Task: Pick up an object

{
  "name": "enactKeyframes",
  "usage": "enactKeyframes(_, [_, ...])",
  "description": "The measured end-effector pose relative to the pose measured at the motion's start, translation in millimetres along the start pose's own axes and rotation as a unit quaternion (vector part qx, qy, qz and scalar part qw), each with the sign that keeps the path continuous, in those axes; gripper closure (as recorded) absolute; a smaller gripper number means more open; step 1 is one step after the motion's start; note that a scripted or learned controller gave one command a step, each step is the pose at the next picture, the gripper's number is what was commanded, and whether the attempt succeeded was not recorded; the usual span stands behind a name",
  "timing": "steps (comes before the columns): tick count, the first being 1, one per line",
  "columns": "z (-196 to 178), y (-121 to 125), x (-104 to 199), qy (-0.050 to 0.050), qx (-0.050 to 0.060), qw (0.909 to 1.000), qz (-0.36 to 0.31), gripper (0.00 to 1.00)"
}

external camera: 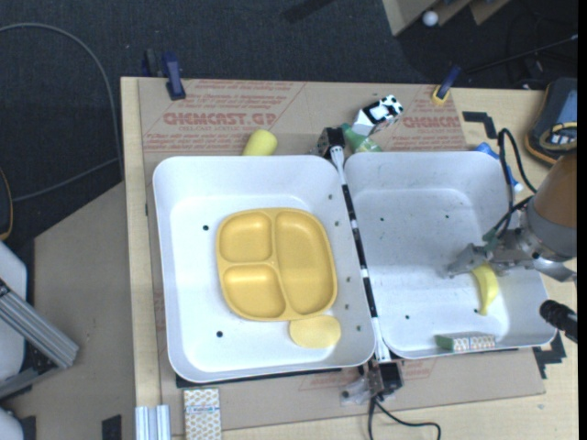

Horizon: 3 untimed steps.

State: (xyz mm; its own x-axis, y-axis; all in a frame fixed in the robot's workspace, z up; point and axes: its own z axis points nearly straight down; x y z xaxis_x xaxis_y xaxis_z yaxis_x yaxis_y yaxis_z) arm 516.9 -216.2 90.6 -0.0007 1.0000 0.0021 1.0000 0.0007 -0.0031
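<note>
Two shallow white bins are seen side by side on the bench (275,108), which is covered with printed cardboard. In the left bin (183,191) a yellow divided tray (275,264) is laid near the middle, with three compartments. Just beside the tray's lower right corner, a pale yellow round piece (315,331) is placed, touching or nearly touching the tray rim.

In the right bin (413,191) a yellow banana (487,290) is found near the right wall, lying roughly lengthwise toward the front edge. The arm (559,209) is brought in from the right, and its pincer (470,262) is lowered to the bin floor just above the banana's upper end. Whether the banana is touched by the pincer cannot be told, and whether the pincer is released or clenched cannot be told either, since the tips are seen only as a dark blurred shape. Nothing is shown to be lifted; the banana is seen resting on the bin floor.

At the front edge of the right bin a small green and white flat object (466,343) is laid. Behind the bins, on the cardboard, a yellow rounded object (260,142) and a small black and white object (381,112) are set well apart.
</note>
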Motion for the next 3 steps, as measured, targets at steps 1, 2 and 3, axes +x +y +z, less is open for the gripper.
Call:
enactKeyframes(1, [-10, 1, 0, -0.001, -0.002, 1.0, 0.0, 1.0])
enactKeyframes(2, [4, 31, 64, -0.001, -0.004, 1.0, -0.001, 1.0])
enactKeyframes(3, [-95, 80, 143, -0.001, -0.003, 1.0, -0.001, 1.0])
